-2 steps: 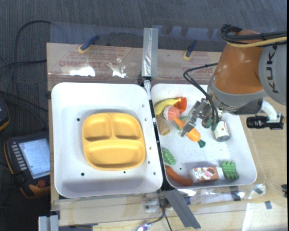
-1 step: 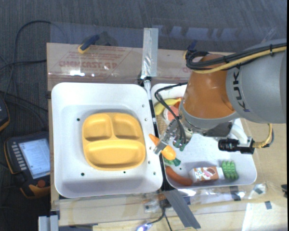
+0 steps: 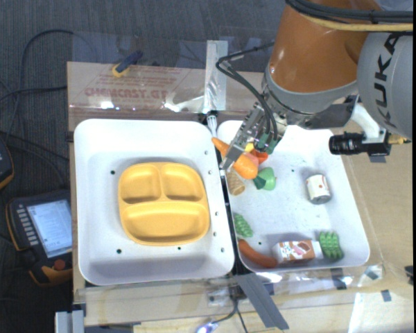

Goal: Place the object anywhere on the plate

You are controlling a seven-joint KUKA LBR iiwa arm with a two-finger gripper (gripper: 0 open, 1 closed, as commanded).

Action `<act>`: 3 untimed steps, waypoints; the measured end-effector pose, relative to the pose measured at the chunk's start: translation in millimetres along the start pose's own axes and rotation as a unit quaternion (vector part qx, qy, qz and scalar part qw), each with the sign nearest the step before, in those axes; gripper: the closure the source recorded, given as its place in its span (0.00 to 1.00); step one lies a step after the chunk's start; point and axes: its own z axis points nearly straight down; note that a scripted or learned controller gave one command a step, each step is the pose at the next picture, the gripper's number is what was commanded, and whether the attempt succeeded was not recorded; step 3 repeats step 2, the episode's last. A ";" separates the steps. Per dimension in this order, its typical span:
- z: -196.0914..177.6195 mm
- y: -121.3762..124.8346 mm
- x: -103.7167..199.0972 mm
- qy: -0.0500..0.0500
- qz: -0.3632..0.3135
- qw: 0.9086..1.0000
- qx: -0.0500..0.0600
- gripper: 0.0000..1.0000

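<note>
Yellow plate sits alone in the left bin, and the toys lie in the right bin.
At the right bin's top left corner the claw is down over an orange toy, but I cannot tell if it is open or closed. A green toy is just beside the orange one. A small can, a red box and a hot dog lie further off.

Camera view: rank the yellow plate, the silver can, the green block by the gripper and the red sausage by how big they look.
1. Yellow plate, by far the largest.
2. Red sausage, long and thin.
3. Silver can.
4. Green block, close to the can in size, so the last two are unsure.
</note>
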 end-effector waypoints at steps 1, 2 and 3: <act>89.2 52.8 59.2 0.002 -0.077 0.997 0.000 1.00; 89.0 52.8 59.1 0.002 -0.077 0.997 0.000 0.00; 89.0 52.8 59.1 0.002 -0.077 0.997 0.000 0.00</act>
